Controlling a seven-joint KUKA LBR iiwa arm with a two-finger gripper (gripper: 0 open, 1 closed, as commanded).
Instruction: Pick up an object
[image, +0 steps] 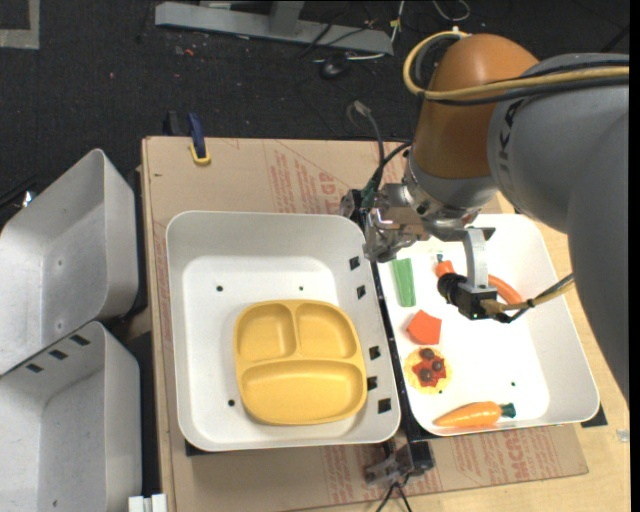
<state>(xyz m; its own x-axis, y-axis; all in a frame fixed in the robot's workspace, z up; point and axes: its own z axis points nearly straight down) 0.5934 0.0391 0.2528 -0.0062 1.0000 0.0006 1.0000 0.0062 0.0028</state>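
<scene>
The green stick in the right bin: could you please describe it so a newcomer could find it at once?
Look in the right white bin, along its left wall near the top. The green stick lies there, just above the orange-red block. It is the only green, long, narrow piece.

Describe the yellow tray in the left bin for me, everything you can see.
The yellow divided tray looks like moulded plastic, with rounded corners and three compartments: two smaller ones along its far side, one wide one along its near side. All three look empty. It lies flat and right side up on the floor of the left bin, slightly towards the near right corner. Nothing else touches it.
</scene>
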